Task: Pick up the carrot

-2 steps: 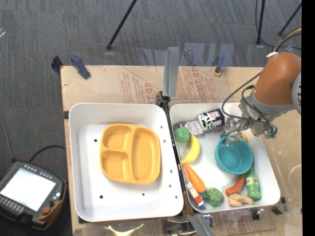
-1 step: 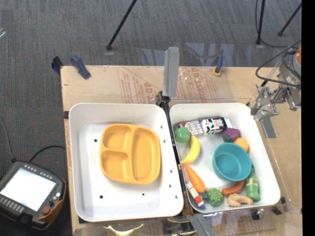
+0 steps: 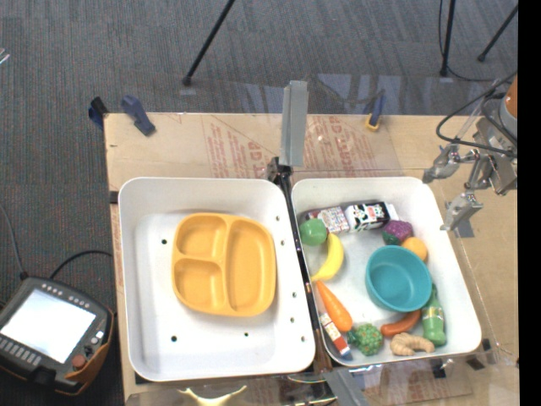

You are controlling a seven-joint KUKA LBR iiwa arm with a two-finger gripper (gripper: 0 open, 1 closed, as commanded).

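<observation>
Camera view has my gripper (image 3: 463, 194) hanging over the right bin's (image 3: 463, 282) upper right corner, fingers look spread with nothing between them. Carrot (image 3: 335, 306) lies low on that bin's left side, between banana (image 3: 330, 259) and broccoli (image 3: 367, 338).

Orange carrot (image 3: 335, 307) with green top, yellow divided plate (image 3: 225, 264), teal bowl (image 3: 398, 278), yellow banana (image 3: 329, 259), black-and-white milk carton (image 3: 367, 215), green broccoli (image 3: 367, 338), white bins (image 3: 135, 227), tan tabletop (image 3: 194, 142)
</observation>
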